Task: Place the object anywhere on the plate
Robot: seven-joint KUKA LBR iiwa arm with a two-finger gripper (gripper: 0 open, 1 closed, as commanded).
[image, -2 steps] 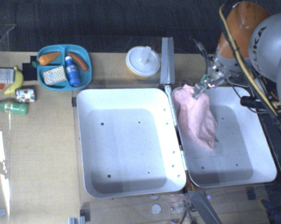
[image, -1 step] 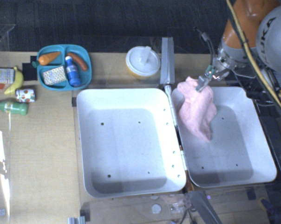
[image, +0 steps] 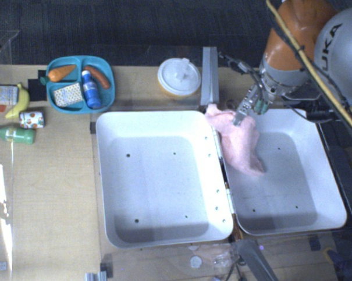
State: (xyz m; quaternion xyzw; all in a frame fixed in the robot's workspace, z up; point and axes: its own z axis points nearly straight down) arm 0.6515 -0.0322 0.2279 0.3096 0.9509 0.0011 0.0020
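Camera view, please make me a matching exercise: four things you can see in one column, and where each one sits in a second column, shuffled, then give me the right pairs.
Things:
1. pink cloth
2. blue divided tray
3. white round lid
4. banana

Places:
A. on the bench behind the left bin, near the divider
B. at the far left of the bench, beside a small carton
C. draped over the near-left corner of the right bin, under the gripper
D. on the bench, back left, holding toy food

Pairs: 1-C, 2-D, 3-A, 4-B
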